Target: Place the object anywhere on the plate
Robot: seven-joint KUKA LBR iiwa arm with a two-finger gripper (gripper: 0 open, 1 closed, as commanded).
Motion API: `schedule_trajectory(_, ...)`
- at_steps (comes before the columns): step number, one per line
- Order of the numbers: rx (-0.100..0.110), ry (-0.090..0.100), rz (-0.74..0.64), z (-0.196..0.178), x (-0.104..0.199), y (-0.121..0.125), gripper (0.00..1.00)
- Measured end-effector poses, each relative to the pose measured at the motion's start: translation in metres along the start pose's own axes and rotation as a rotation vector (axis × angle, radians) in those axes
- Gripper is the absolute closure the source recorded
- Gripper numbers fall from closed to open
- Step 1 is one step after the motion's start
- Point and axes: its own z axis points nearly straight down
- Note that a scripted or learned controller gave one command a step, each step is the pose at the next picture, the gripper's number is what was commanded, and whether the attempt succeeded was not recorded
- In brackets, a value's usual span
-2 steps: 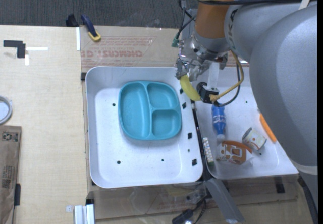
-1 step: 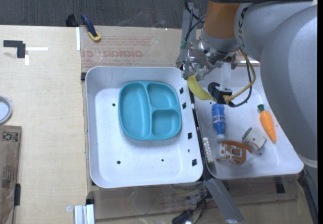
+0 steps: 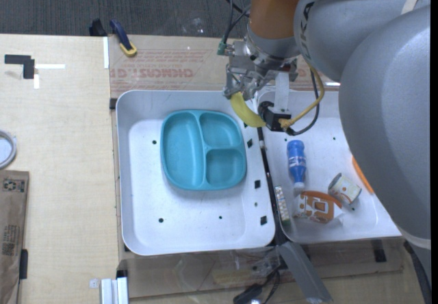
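- The pincer (image 3: pixel 248 94) hangs over the wall between the two bins, clenched on a yellow banana (image 3: pixel 246 112) whose lower end curves out below the fingers.
- The plate (image 3: pixel 203 150), a teal three-part dish, lies in the left bin (image 3: pixel 137 179), just beside and below the banana.
- To do this well: carry it left until it is over a compartment, lower close, then release so it cannot roll off the rim.

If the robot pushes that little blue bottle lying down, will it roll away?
Probably. The blue bottle looks round and lies on its side on the right bin's flat floor, so a sideways nudge would likely roll it. It looks small, likely light.
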Motion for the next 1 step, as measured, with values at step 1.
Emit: schedule_trajectory(1, 0.0, 0.0, 0.001, 0.0001, -0.0005, 0.0, 0.0)
